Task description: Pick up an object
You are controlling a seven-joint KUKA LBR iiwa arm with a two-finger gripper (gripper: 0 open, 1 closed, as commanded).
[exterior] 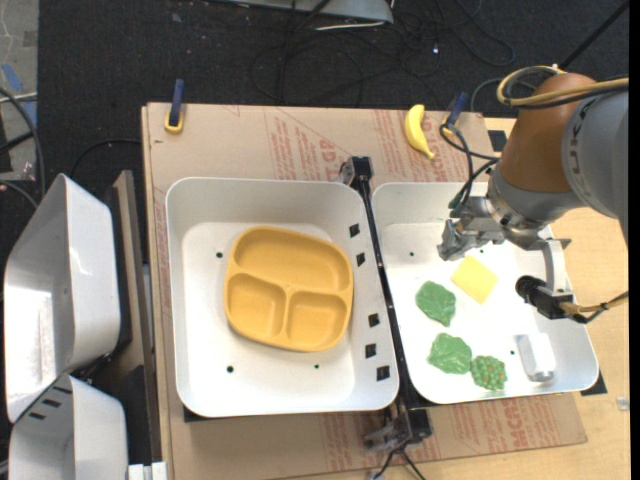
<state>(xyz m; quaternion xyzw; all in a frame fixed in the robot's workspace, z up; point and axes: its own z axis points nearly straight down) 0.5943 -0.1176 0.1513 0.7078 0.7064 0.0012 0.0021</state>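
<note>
Two white bins sit side by side on the bench, and the action is all in the right bin (570, 368), where the gripper (462, 240) hangs low over the upper left part of the floor, just up and left of a yellow block (475, 279). How its jaws stand I cannot tell from this angle, and nothing shows between them. The yellow block lies flat near the bin's middle, close beside the tool but seemingly apart from it. Just below and left of it is a green leafy piece (436, 302), then a second green piece (450, 353) lower down, and a green knobbly lump (488, 372) right beside that one, near the front wall. A small pale grey object (535, 356) rests toward the lower right corner. Over in the left bin (190, 268), a yellow divided tray (290, 288) lies by itself, tilted a little. A banana (419, 131) sits on the cardboard behind the bins.
</note>
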